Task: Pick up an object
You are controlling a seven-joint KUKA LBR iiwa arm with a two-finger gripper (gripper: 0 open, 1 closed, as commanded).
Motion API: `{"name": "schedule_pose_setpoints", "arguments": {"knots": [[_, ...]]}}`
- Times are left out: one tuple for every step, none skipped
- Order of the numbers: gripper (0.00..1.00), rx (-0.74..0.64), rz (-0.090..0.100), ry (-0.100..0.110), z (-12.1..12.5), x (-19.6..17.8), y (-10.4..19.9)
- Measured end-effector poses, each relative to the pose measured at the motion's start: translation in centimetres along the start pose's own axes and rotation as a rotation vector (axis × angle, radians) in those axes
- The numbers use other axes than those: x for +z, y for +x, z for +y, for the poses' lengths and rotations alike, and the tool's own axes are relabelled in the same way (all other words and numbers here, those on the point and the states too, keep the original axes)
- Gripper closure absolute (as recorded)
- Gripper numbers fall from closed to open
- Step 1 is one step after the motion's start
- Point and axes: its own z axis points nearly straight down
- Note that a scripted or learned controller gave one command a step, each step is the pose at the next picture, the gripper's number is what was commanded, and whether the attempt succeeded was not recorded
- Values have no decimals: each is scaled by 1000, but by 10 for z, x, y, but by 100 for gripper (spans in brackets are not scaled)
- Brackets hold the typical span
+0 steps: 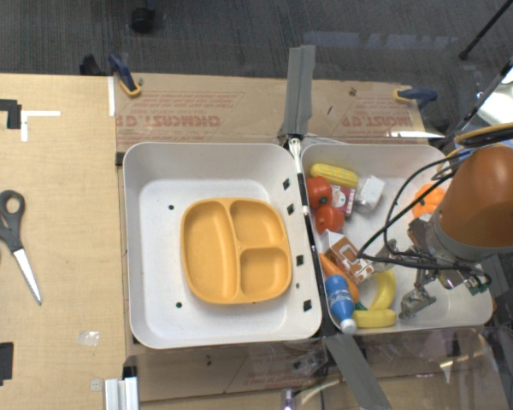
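The right bin point(462, 319) holds a heap of toy items: a yellow corn cob point(334, 174), a red pepper point(323, 205), a small white box point(369, 191), a brown carton point(349, 260), a blue bottle with a white cap point(339, 301) and a yellow banana point(379, 301). An orange piece point(427, 199) peeks out beside the arm. My gripper point(416, 301) hangs low over the bin's front right part, just right of the banana. The orange-banded wrist point(487, 196) covers the bin's right side.
A yellow three-compartment plate point(237, 250) lies in the left bin point(145, 229). Black cables point(402, 220) loop from the wrist across the right bin. Scissors point(15, 237) lie on the bench far left.
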Motion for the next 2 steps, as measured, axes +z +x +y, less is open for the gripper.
{"name": "schedule_pose_setpoints", "arguments": {"knots": [[0, 3, -2, 2, -15, -1, -92], [0, 177, 25, -11, -43, 2, -164]]}}
